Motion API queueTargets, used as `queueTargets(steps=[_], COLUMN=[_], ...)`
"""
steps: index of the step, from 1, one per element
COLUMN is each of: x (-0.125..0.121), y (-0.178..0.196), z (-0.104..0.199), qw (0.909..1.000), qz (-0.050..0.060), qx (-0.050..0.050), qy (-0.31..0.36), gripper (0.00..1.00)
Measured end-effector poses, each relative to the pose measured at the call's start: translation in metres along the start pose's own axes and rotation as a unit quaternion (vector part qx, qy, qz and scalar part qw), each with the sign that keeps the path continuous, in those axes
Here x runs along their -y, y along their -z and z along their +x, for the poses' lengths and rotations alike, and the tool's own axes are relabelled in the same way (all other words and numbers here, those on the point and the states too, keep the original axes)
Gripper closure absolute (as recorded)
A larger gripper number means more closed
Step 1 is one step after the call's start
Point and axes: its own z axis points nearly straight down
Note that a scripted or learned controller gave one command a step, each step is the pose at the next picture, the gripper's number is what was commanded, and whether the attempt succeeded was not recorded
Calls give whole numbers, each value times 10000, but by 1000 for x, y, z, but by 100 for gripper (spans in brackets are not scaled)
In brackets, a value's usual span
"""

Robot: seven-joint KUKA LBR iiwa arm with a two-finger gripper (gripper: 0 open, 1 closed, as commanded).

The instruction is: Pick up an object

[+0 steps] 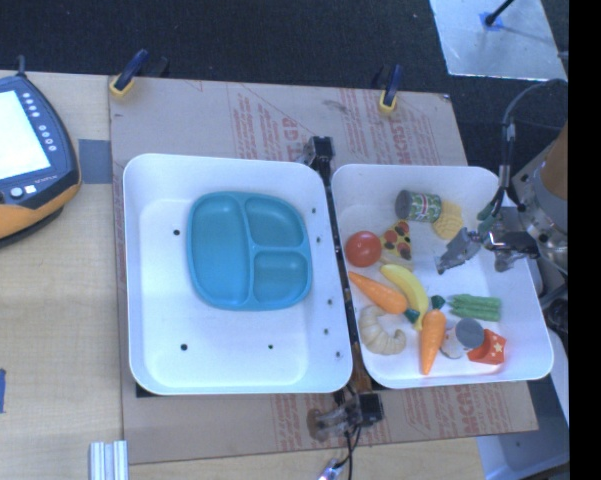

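The right bin [515, 268] holds several toy foods: a green can [418, 206], a yellow piece [447, 220], a red tomato [362, 248], a pizza slice [398, 240], a banana [405, 286], two carrots [378, 293] [431, 340], a green pod [475, 306], a beige pastry [382, 330] and a red piece [487, 348]. My gripper [458, 253] hangs low over the bin's right half, between the yellow piece and the green pod, pointing down to the left. Nothing can be seen held in it.
The left bin [150, 298] holds a blue divided plate [250, 250]. A tablet-like pendant [20, 158] lies at the far left of the bench. Clamps [128, 73] [388, 90] hold the cardboard at the back, and a bracket [321, 152] sits between the bins.
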Motion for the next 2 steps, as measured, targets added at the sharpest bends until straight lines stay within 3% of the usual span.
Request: queueTargets(steps=[1,2], x=[16,-11], y=[-127,-152], z=[2,-16], qw=[10000,10000], qz=[20,-15], qx=[-2,-2], qy=[4,7], gripper=[0,0])
